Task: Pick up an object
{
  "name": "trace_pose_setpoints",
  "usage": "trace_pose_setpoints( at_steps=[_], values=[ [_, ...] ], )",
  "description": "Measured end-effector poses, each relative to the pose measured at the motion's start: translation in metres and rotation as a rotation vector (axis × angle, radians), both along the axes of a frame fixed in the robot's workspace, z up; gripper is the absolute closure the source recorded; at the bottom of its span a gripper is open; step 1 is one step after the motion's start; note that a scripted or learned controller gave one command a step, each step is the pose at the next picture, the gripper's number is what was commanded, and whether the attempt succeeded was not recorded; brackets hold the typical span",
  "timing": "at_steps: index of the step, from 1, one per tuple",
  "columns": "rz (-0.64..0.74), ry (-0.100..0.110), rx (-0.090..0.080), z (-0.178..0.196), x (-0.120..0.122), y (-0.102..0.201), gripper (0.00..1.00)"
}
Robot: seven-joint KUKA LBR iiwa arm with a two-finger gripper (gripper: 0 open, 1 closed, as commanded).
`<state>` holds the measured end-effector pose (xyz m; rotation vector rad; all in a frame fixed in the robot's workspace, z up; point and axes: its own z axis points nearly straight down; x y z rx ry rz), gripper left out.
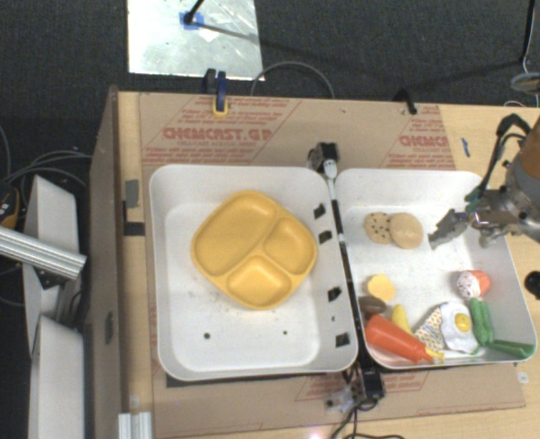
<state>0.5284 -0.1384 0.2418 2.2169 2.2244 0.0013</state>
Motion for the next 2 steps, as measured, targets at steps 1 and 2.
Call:
trace_pose_setpoints(
  at_steps=[1, 2],
  values=[
    [0.007, 0.003, 0.003, -0.061, 0.02, 0.07, 0.0],
    [-0.009, -0.003, -0.006, -0.082, 0.061, -0.047, 0.0]
  ],
)
